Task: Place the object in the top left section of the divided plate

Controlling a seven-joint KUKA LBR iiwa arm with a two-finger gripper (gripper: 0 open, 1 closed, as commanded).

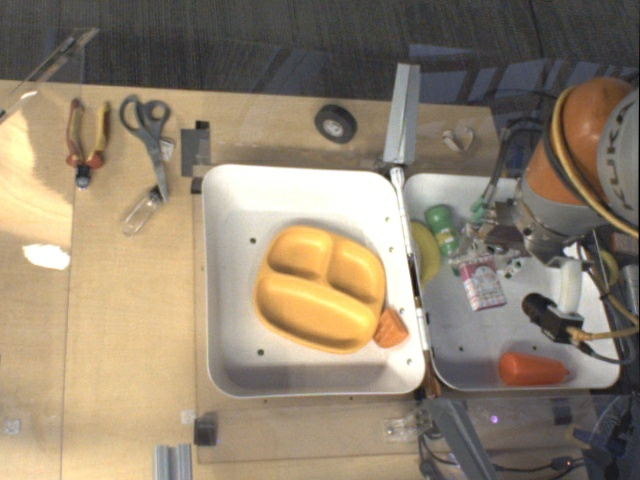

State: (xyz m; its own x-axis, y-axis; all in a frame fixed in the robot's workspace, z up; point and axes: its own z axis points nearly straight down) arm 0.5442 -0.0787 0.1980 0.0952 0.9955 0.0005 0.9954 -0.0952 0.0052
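Note:
The divided plate [320, 290] is yellow-orange and lies in the middle of the left bin [230, 268]. It has two small sections at the top and one long section at the bottom, and all three look bare. A small orange piece [392, 328] rests against the plate's lower right edge. My gripper [487, 240] hangs over the right bin [450, 363], near its upper left. A green object [438, 218] lies to the left of the gripper, and a pink and white packet [483, 286] lies just below it. I see nothing between the fingers.
The right bin also holds a yellow-green object [424, 253] at its left wall and an orange object [531, 369] at the bottom. On the bench lie pliers [85, 138], scissors [150, 133], a tape roll [336, 123] and a metal bar [403, 113].

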